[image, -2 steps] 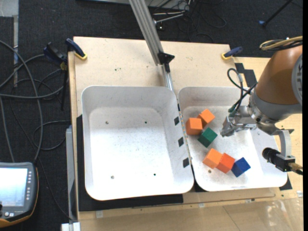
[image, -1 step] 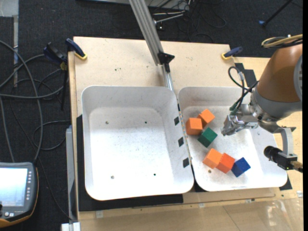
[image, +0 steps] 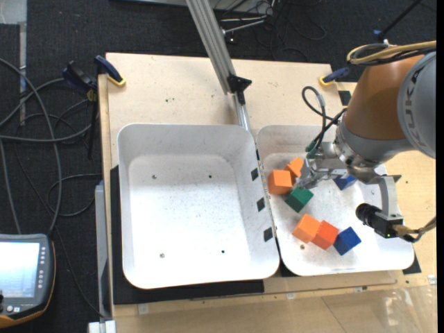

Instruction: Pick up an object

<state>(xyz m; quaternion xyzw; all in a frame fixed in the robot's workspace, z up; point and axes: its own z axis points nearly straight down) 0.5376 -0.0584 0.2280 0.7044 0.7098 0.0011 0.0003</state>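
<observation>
Tool (image: 305, 179) low in right bin (image: 388, 259), above green block (image: 300, 199); finger state unclear.

Part of the white KUKA lettering runs vertically on the arm's grey housing (image: 424, 109); no other text is legible.

From my station the view is evenly and brightly lit from overhead, with no hard directional beam. The left bin (image: 187, 207) reads almost pure white, close to washed out on its floor, with only soft grey shading along its rim. Shadows under the blocks beside it are short and faint. The dark floor around the wooden bench (image: 173, 89) swallows detail. Focus is fair at the centre; the arm (image: 388, 109) looks slightly soft, and edges show mild compression grain.
</observation>
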